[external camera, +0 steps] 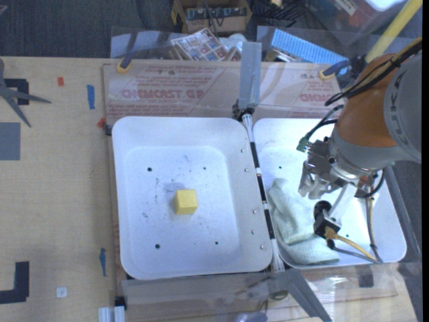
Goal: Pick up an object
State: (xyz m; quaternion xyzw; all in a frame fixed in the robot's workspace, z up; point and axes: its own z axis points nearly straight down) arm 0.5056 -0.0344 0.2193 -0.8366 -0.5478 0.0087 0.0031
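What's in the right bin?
A pale cloth lies at the right bin's front left. The arm covers much of the floor, so anything beneath it can't be seen.

A pale wooden bench (pixel 53 180) meets dark grey floor (pixel 67 12), cardboard box (pixel 208 5) behind.

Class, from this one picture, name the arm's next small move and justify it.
Probably lower the gripper onto the crumpled pale cloth in the right white bin: it hovers just beside it, while the small yellow cube lies in the left bin.

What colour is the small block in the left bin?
Yellow; the block shows best in the camera view.
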